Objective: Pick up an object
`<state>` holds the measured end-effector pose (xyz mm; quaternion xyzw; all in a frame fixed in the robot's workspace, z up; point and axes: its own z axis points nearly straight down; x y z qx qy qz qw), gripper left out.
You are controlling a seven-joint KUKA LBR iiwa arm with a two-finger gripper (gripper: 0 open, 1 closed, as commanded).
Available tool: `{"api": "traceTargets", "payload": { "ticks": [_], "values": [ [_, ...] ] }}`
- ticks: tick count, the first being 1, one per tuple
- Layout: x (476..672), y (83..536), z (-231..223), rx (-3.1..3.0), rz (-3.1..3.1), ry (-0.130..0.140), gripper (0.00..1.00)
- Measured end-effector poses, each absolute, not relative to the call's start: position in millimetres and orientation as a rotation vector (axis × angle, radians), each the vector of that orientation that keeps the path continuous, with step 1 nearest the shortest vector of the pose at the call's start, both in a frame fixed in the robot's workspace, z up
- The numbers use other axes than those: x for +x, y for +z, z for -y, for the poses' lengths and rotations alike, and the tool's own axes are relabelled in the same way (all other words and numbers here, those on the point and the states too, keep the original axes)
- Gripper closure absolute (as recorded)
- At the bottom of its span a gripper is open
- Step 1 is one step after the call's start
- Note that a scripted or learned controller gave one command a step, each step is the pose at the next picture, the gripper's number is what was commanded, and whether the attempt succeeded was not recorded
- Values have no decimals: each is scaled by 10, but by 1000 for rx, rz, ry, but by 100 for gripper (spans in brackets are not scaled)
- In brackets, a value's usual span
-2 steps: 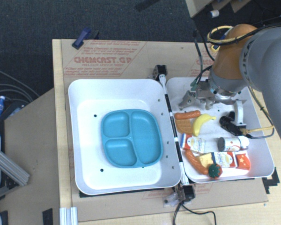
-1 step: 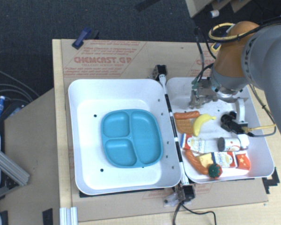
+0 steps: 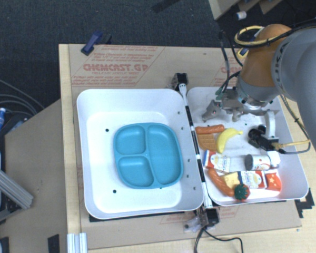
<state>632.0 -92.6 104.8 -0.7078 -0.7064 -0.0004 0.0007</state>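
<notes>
Gripper (image 3: pixel 221 108): hangs over the right bin's (image 3: pixel 297 167) far end, holding nothing visible; its opening cannot be told. Nearest the camera, a carton (image 3: pixel 260 179) and a carrot (image 3: pixel 220 181) crowd the near end. Beyond them lies the banana (image 3: pixel 228 138), probably the easiest pick, long axis slanting, tip toward the arm. A sausage (image 3: pixel 209 129) lies just behind it. The left bin (image 3: pixel 95 157) holds a blue tray (image 3: pixel 147 154).

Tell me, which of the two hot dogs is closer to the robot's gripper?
The hot dog beside the banana, near the gripper. The other hot dog lies by the bin's front edge.
</notes>
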Motion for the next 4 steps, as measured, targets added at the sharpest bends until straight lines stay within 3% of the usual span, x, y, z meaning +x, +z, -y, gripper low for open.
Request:
{"api": "traceTargets", "payload": {
  "ticks": [1, 2, 3, 4],
  "values": [
    [6177, 843, 922, -2220, 2219, 2, 0],
    [6183, 947, 919, -2221, 2219, 0, 100],
    [5782, 1979, 515, -2221, 2223, -2, 100],
    [5164, 2629, 299, -2220, 2221, 1, 100]
  ]
}}
